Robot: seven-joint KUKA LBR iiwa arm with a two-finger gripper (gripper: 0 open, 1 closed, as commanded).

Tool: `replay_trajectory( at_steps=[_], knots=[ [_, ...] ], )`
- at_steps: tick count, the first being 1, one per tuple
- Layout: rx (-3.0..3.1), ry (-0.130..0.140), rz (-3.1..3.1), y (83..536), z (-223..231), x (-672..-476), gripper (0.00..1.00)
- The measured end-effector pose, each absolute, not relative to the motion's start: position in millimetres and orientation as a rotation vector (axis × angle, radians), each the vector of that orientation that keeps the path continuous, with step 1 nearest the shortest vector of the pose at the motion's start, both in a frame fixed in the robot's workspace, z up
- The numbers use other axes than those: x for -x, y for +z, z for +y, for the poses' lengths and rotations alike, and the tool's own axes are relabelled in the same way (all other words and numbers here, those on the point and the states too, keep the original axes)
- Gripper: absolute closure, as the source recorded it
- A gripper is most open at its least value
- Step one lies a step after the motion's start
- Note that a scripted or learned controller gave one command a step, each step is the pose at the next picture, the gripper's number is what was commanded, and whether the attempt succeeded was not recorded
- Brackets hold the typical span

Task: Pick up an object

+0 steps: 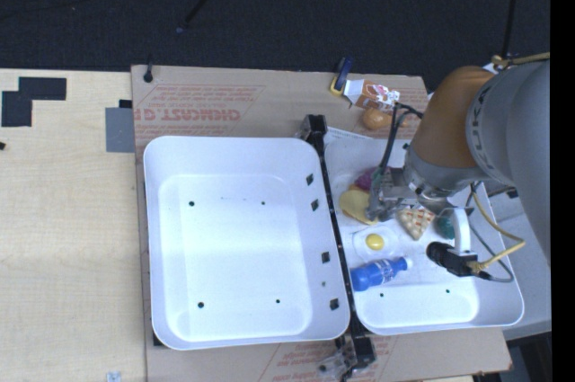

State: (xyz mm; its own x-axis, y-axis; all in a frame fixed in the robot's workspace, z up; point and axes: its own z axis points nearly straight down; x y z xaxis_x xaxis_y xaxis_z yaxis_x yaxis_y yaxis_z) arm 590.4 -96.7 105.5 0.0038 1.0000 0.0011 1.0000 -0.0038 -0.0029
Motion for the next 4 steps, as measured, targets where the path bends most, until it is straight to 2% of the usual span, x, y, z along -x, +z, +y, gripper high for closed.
replay_trajectory(
  at_steps=[1,2,3,4],
  knots=[
    [2.228,-0.007,-2.224,91,-104,-538.7,1.00],
    [2.226,-0.003,-2.221,89,-105,-538.7,0.00],
    [2.221,-0.003,-2.225,93,-110,-604.2,0.00],
    [2.219,0.002,-2.218,102,-110,-600.8,1.00]
  ],
)
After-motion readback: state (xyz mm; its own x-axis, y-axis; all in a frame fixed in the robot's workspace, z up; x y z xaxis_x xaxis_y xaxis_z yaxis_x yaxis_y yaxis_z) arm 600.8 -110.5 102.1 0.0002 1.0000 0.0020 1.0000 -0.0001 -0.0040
